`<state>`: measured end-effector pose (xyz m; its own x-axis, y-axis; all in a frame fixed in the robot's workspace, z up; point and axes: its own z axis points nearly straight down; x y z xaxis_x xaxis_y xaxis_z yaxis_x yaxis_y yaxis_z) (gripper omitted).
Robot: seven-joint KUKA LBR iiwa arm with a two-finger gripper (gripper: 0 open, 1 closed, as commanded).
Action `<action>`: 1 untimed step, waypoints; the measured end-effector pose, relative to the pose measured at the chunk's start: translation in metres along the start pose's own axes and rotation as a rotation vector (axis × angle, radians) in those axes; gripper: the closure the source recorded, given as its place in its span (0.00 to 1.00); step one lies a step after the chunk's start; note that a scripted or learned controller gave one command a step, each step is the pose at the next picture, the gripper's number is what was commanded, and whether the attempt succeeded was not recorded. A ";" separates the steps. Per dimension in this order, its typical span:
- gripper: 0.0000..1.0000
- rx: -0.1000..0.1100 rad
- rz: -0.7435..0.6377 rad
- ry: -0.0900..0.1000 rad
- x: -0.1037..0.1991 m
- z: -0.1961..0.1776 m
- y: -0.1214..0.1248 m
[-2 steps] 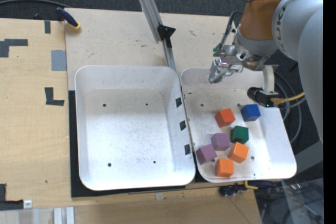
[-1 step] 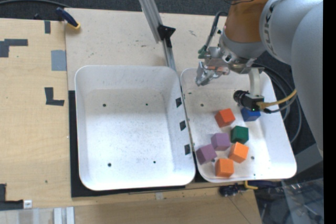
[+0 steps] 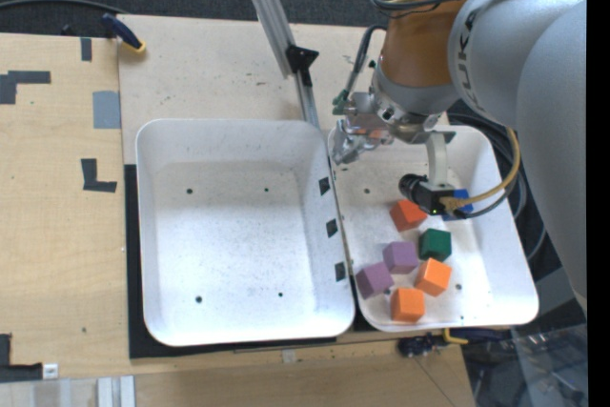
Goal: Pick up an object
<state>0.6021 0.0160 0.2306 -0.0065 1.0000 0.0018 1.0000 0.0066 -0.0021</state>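
Observation:
Several small blocks lie in the right bin (image 3: 505, 295): a red-orange one (image 3: 408, 213), a green one (image 3: 435, 244), two purple ones (image 3: 400, 255) (image 3: 374, 278), and two orange ones (image 3: 435, 275) (image 3: 409, 303). My gripper (image 3: 346, 146) hangs under the orange wrist band, over the right bin's far left corner, close to the wall shared by the two bins. It is up and to the left of the blocks, apart from all of them. Nothing shows in its grasp.
The left bin (image 3: 152, 205) sits beside the right one. A slanted metal rail (image 3: 272, 5) runs from the top down to the bins' shared far corner. Black and yellow cables (image 3: 477, 195) loop off the wrist above the blocks.

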 end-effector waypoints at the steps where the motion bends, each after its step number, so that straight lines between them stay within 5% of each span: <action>1: 1.00 0.002 0.000 0.000 0.049 0.010 -0.018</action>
